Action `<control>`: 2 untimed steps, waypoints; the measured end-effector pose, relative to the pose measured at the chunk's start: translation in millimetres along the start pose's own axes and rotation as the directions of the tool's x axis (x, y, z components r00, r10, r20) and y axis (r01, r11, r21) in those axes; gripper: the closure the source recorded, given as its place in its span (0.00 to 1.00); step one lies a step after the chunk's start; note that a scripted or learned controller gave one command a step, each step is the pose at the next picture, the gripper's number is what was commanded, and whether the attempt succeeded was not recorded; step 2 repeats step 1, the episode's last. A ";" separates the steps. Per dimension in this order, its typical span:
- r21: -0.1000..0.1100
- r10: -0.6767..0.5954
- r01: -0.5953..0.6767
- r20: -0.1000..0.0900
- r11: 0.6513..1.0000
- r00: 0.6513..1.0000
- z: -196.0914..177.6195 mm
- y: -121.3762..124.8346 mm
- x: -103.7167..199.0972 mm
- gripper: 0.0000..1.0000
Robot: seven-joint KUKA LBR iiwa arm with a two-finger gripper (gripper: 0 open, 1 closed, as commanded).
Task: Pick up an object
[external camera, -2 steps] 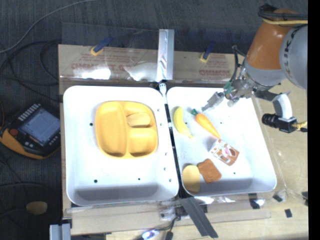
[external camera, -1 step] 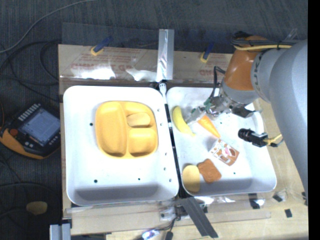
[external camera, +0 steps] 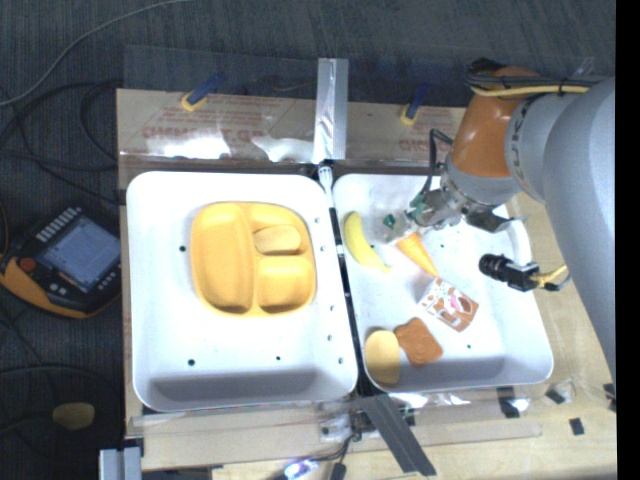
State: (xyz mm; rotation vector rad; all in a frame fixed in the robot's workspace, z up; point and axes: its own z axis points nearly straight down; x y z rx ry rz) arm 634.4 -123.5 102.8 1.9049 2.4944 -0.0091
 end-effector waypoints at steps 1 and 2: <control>-0.002 -0.006 0.006 -0.004 1.000 1.000 -81.6 54.6 71.0 1.00; -0.002 -0.006 0.006 -0.004 1.000 1.000 -81.6 54.6 71.0 1.00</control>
